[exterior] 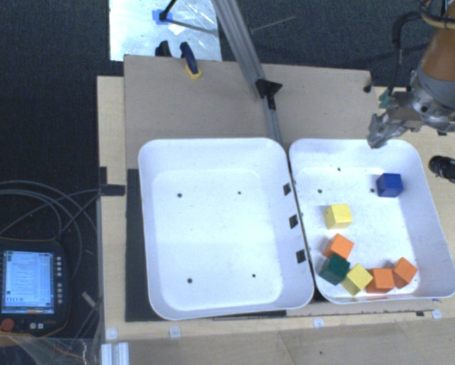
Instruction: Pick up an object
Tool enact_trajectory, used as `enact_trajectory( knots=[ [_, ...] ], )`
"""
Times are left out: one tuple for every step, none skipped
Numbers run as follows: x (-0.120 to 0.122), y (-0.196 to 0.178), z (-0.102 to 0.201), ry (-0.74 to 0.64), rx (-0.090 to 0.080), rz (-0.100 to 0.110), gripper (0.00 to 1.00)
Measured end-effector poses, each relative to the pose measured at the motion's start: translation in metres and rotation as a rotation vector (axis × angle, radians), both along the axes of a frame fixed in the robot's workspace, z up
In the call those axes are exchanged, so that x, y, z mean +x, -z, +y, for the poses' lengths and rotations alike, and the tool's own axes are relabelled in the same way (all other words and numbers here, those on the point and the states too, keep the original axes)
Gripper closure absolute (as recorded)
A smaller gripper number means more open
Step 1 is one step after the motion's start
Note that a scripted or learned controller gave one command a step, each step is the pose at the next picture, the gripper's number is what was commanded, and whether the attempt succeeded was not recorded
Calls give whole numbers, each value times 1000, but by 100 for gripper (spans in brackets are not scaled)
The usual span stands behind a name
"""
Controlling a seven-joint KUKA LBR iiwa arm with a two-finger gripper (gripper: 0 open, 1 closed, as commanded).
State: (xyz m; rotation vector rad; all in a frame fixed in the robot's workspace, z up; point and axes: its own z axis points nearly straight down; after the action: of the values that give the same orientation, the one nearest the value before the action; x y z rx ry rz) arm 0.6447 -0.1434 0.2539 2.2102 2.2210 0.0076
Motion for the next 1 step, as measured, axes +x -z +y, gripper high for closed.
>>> enact_trajectory(
  knots=[
    [1,-25,0,0,1,3,100]
  ],
)
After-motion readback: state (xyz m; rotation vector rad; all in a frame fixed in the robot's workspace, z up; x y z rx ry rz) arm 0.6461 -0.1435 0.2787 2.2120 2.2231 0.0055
